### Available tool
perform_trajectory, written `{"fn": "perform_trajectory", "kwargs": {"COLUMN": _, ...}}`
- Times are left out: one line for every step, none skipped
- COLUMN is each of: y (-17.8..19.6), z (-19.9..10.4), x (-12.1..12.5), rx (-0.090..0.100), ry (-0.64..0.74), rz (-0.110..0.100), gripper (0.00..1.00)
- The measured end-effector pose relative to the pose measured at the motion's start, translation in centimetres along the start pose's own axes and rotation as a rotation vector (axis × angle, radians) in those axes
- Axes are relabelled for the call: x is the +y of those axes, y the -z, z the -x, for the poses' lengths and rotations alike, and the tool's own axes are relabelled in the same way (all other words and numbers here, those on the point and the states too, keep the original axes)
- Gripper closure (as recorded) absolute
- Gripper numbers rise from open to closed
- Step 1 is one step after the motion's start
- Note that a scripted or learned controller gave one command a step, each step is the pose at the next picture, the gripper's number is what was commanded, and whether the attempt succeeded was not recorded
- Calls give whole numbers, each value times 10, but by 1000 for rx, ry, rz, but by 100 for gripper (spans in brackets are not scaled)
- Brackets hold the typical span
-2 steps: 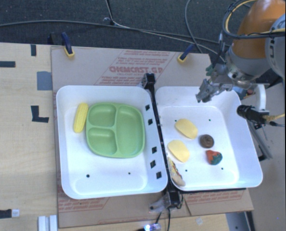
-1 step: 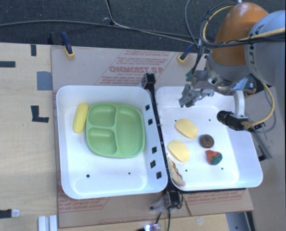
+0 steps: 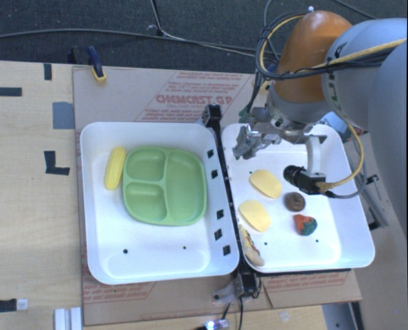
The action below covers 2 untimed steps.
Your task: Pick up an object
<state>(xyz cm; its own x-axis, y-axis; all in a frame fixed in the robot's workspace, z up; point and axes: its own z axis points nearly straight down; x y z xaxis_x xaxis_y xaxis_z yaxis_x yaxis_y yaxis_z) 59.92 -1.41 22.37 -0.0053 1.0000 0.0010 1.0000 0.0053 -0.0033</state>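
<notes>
The tool hangs over the right bin's far left corner, nothing in it; whether it's open or closed I cannot tell. Just beside it lies a yellow piece.

the one fixed camera looked down at a slant on the worktop and both bins.

Robotics lab: taped bench (loose cables), two white bins.
</notes>
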Motion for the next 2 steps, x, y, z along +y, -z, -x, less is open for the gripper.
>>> {"fn": "perform_trajectory", "kwargs": {"y": -5, "z": -45, "x": -4, "rx": 0, "ry": 0, "rz": 1, "gripper": 100}}
{"fn": "perform_trajectory", "kwargs": {"y": -8, "z": -93, "x": -16, "rx": 0, "ry": 1, "rz": 0, "gripper": 100}}
